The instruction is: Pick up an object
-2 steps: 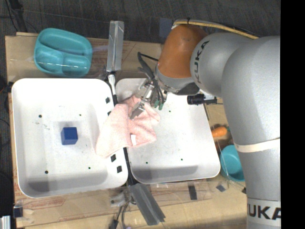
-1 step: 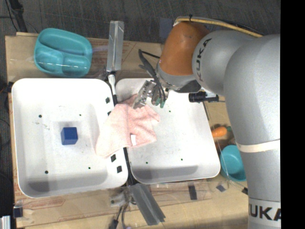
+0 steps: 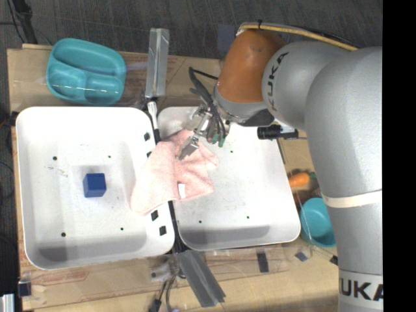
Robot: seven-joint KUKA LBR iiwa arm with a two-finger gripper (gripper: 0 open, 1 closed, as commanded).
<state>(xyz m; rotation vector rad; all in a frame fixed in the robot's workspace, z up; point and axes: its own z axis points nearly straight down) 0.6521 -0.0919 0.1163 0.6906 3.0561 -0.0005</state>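
Grey arm [image 3: 338,109] looms nearest | tool [image 3: 195,142] low over pink cloth [image 3: 175,174] draped across both bins' shared edge | fingers' spread: cannot tell | cloth not lifted; pickup unfinished | blue cube [image 3: 95,184] untouched, left bin [image 3: 39,129]

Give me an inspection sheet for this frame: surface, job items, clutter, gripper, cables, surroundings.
Surface: wooden bench bearing the left bin and right bin.
Job's things: pink cloth draped over the divide between both bins; blue cube in the left bin.
Clutter: teal tray on the bench behind the left bin; teal bowl and orange item right of the right bin.
Grippers: gripper over the cloth's upper edge.
Cables: dark leads at the wrist.
Surroundings: dark floor.
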